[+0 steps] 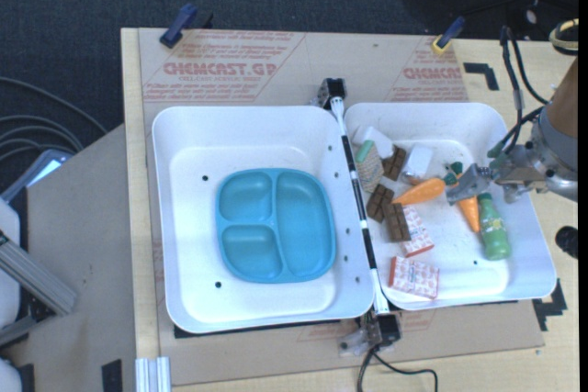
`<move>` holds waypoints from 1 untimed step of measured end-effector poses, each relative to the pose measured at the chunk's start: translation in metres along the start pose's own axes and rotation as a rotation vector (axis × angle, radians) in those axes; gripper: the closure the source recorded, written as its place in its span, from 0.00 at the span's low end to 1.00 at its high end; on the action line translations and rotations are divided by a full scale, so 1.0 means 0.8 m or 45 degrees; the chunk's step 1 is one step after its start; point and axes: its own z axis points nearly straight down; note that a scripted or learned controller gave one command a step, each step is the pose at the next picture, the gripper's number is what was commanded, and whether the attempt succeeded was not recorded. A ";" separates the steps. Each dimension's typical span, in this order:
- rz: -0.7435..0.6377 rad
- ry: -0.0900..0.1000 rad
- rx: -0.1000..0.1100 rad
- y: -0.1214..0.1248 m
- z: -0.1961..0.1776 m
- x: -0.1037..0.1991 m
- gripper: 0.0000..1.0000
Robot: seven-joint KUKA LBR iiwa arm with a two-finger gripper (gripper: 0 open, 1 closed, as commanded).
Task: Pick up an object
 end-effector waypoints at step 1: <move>-0.001 0.001 0.003 0.012 0.177 0.054 0.00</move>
